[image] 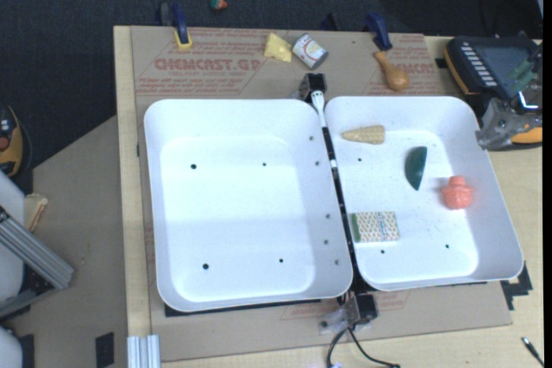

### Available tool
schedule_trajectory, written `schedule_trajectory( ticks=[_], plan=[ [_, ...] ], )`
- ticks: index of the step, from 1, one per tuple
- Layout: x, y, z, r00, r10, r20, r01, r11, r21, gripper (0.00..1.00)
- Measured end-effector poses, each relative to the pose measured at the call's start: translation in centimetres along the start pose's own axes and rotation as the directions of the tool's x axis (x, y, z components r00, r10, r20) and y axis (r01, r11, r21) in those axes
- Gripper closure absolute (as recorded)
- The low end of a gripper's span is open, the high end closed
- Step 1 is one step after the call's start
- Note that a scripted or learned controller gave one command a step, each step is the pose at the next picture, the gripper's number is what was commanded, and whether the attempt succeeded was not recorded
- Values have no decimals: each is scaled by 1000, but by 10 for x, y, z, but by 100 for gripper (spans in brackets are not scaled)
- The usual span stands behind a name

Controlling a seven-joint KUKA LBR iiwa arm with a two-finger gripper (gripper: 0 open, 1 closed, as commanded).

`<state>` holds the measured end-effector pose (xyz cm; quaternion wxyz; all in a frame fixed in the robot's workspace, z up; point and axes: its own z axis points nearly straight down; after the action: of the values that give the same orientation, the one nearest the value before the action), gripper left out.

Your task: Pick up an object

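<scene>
Two bins: left bin [164,185] and right bin [483,228], shallow and white, side by side with their inner rims touching; both rest on a brown printed board [216,63]
Four candidate objects: all lie in the right bin, apart from one another and from the gripper
Tan cone [364,134]: lying flat near the far rim of the right bin; tip towards the left
Dark green piece [417,166]: near the middle of the right bin, between the cone and the pink toy
Pink toy [457,192]: rounded; just right of the green piece, towards the right wall
Patterned block [375,227]: flat, green and white; near the inner wall, in the nearer half of the bin
Gripper [504,123]: grey metal part at the right, just outside the far right corner of the right bin; nothing is seen in its grasp; whether it is apart or together cannot be told
Items on the board beyond the bins: yellow piece [278,48] beside a small box [310,51]; wooden pear shape [392,71]; two blue clamps [180,26] at the far edge
Black keypad device [483,65]: behind the gripper, off the far right corner of the board
</scene>
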<state>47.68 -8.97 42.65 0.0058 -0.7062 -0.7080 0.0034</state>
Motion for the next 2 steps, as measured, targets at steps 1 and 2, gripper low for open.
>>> schedule_trajectory(
  ticks=[1,2],
  plan=[
    [-107,9,-89,1000,13,12,-12,1000,-24,100],
    [-126,1,81,1000,6,-2,-6,1000,2,100]
  ],
)
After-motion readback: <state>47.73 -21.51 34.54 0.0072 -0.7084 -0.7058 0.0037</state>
